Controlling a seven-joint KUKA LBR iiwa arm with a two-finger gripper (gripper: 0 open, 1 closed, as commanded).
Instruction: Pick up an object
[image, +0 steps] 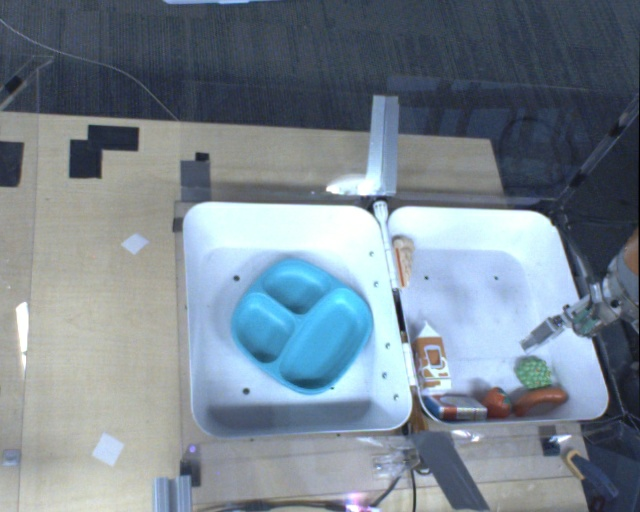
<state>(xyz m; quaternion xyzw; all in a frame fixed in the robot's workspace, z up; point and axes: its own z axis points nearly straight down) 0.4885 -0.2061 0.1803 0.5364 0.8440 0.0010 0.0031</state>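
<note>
Pincer (540, 334) hovering above the green ball (534, 372) in the right bin (470, 250); its grip state is not discernible.

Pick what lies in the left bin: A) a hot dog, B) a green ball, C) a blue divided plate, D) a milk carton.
C: the blue divided plate sits alone in the left bin; the small toys lie in the right bin.

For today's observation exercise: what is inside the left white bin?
The left bin holds one thing: a blue divided tray with three compartments, lying flat near the middle. The bin floor directly under the tray is covered, so anything beneath it cannot be seen.
</note>
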